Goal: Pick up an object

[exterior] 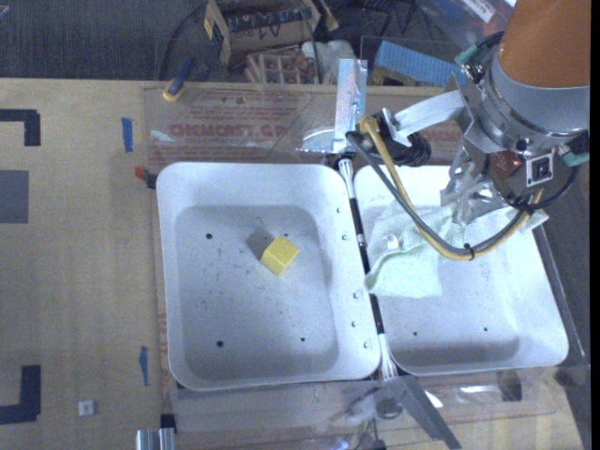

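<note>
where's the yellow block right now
The yellow block lies on the floor of the left bin, a little above its middle, well apart from the pale cloth in the right bin.

Wooden bench [75,279] with blue tape; cluttered boxes [258,17] behind.

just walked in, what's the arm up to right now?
The arm's gripper is down over the right bin, at the upper end of a pale green cloth that lies crumpled against that bin's left wall. Whether it actually has the cloth can't be told from this angle. The left bin holds a small yellow block near its middle, untouched and well away from the gripper. So it is mid pick attempt on the cloth, with nothing clearly lifted yet.
</note>
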Robot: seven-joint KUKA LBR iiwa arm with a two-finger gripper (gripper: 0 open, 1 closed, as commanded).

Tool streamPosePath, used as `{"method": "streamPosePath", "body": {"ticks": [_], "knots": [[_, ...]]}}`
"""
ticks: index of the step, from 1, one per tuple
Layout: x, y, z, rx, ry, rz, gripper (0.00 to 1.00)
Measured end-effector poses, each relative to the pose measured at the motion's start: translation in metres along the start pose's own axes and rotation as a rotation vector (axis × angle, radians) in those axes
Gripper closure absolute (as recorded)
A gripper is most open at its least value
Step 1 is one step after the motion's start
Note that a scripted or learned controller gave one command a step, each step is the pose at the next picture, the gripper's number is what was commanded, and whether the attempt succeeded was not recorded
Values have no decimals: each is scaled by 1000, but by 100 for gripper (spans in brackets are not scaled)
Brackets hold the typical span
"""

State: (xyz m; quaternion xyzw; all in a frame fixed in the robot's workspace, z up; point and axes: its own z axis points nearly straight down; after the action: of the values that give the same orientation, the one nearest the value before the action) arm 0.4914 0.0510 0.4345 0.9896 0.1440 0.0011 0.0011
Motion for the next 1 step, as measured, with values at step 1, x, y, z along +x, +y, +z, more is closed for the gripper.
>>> {"method": "streamPosePath", "body": {"ticks": [1], "knots": [[2,-25,158,5,-8,-15,100]]}}
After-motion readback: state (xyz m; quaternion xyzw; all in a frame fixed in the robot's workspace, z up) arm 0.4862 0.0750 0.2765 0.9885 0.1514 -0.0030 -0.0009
